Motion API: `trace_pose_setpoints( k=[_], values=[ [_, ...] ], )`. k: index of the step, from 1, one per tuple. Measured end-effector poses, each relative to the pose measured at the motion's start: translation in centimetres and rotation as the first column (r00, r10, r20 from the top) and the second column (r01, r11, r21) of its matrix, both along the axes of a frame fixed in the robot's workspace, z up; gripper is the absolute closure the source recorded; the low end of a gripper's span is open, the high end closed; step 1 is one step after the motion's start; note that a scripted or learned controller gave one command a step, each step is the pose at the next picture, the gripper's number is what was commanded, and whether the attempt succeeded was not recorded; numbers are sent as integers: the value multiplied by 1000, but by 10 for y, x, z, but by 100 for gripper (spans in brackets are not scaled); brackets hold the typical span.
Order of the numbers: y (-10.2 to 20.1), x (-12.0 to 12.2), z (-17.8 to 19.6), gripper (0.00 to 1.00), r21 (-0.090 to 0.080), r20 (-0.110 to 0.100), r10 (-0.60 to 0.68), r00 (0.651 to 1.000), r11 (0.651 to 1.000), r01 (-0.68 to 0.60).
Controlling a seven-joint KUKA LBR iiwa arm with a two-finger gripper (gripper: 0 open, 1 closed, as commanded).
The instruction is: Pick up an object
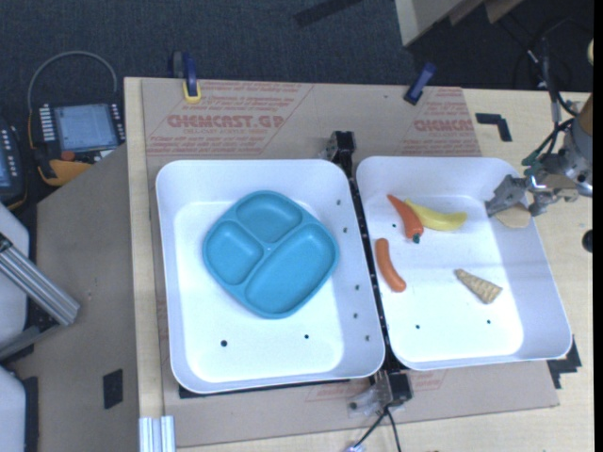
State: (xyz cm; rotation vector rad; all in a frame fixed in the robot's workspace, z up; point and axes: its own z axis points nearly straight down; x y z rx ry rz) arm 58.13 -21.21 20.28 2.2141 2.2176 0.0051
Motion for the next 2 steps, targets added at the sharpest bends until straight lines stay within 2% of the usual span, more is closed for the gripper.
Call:
trace_pose_setpoints(
  k=[1,2],
  values=[
    [0,1,25,100,0,-2,-1,1000,1000,1],
    [55,-7,15,100,7,-10,4,1000,1000,-4]
  ],
)
